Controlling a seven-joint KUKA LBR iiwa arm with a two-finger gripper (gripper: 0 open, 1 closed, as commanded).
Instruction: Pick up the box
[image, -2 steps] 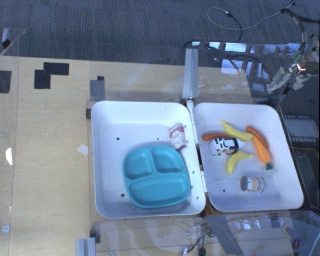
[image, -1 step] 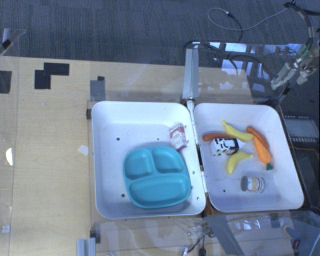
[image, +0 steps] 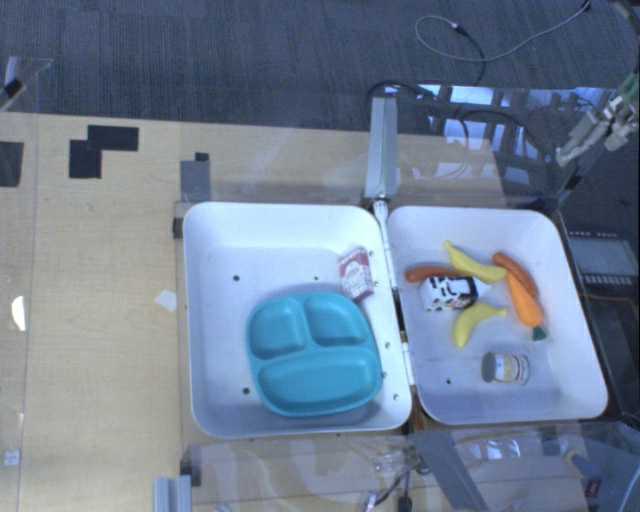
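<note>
box (image: 355, 273) is lying against the left bin (image: 215, 300) wall; looking light, stiff cardboard, best pinching across narrow sides. claw (image: 592, 135) state: cannot tell.

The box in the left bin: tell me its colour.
Red and white box, seen in the camera view.

The end effector (image: 612, 125) is blurred and cut off at the right edge; the box (image: 355, 274) print is unreadable.

A red-and-white box (image: 355, 274), a turquoise tray (image: 314, 353), two yellow bananas (image: 474, 266), an orange carrot (image: 524, 299).
</note>
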